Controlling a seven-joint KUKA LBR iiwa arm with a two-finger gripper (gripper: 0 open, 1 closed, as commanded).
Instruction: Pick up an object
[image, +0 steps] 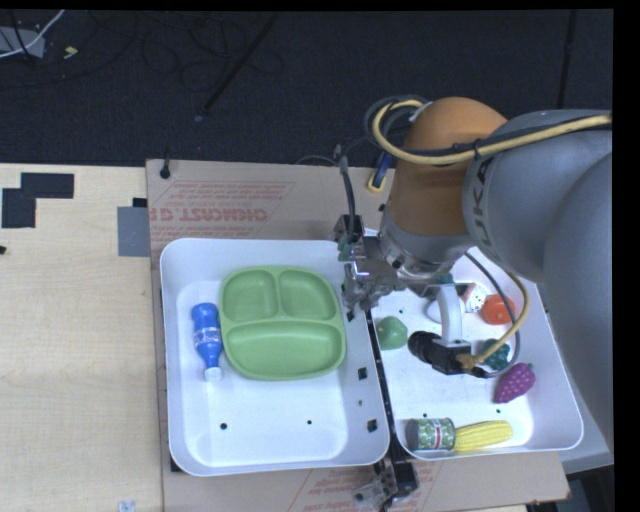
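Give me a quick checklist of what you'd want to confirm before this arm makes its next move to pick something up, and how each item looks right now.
1. Things to pick are in the right bin: ok. A corn cob, a small can, a purple grape bunch and a small green item lie there.
2. End effector is over a pickable thing: not ok. It sits at the divider between the bins, with the green item just beside it.
3. End effector is carrying something: cannot tell.
4. Left bin contents are out of the way: ok. The green divided plate and blue bottle lie apart from it.
5. Targets are unobstructed: not ok. The arm hides part of the right bin.
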